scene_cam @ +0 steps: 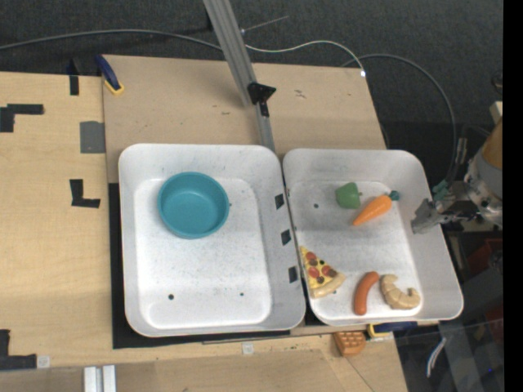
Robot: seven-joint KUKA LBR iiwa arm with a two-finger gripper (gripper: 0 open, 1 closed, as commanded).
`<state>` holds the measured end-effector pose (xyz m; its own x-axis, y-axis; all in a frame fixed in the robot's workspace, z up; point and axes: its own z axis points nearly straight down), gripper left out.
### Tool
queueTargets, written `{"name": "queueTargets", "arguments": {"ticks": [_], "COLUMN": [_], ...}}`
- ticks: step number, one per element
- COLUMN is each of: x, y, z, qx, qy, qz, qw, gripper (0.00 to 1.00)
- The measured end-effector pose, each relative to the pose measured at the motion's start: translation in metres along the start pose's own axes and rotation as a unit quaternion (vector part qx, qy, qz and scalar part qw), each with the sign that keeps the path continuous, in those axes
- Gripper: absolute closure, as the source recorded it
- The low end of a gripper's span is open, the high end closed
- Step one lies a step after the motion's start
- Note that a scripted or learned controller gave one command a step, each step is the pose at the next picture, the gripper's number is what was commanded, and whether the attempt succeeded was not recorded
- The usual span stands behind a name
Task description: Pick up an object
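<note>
Right bin point(409, 170): holds toy carrot point(373, 210), green pepper piece point(349, 193), pizza slice point(320, 273), sausage point(365, 292) and croissant-shaped piece point(400, 293); left bin point(131, 219) holds a blue bowl point(193, 205). Gripper point(426, 216): at the right bin's right rim, nothing seen between its fingers, spread cannot be told; the carrot lies nearest, just to its left in the picture, long axis slanting up toward it.

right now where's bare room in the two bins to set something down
Most room is in the left bin: its whole floor below and right of the blue bowl. In the right bin, a bare patch lies mid-floor between the carrot above and the sausage below. Its lower edge is crowded: pizza slice, sausage, croissant.
</note>
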<state>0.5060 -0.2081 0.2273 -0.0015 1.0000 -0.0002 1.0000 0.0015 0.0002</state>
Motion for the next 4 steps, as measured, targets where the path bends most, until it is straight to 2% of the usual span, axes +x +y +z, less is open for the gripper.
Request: {"name": "queueTargets", "arguments": {"ticks": [2, 3, 4], "x": [0.107, 0.161, 0.209], "y": [0.0, -0.004, 0.003], "z": [-0.018, -0.003, 0.002], "qx": [0.001, 0.002, 0.002], "qy": [0.001, 0.001, 0.001], "qz": [-0.003, -0.002, -0.003], "qw": [1.0, 1.0, 1.0], "gripper": [1.0, 1.0, 1.0]}}
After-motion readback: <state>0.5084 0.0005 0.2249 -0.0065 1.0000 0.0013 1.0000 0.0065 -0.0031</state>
